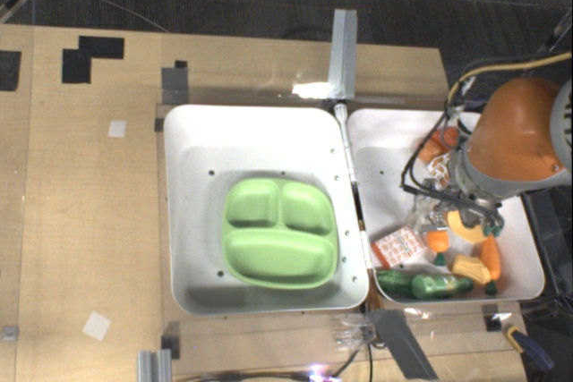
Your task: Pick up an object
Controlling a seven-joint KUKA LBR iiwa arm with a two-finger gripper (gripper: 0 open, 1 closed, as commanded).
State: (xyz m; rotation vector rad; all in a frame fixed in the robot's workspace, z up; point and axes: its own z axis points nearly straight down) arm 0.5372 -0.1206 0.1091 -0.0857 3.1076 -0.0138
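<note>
Two shallow white bins sit side by side on the wooden desk (81, 219). The left bin (192, 148) holds one smooth green tray (279, 233) with rounded corners and three compartments. The right bin (380, 139) holds a cluster of small toy foods along its near edge: one glossy green bottle (425, 285) lying flat, one red-and-white packet (398, 246), one orange carrot (491, 256), one yellow corn-like piece (472, 268) and one pale yellow slice (466, 226). The grey arm (515, 134), with its orange band, hangs over this pile. The gripper (436, 219) reaches down among the pieces; whether its jaws are spread or pressed together, I cannot tell.
</note>
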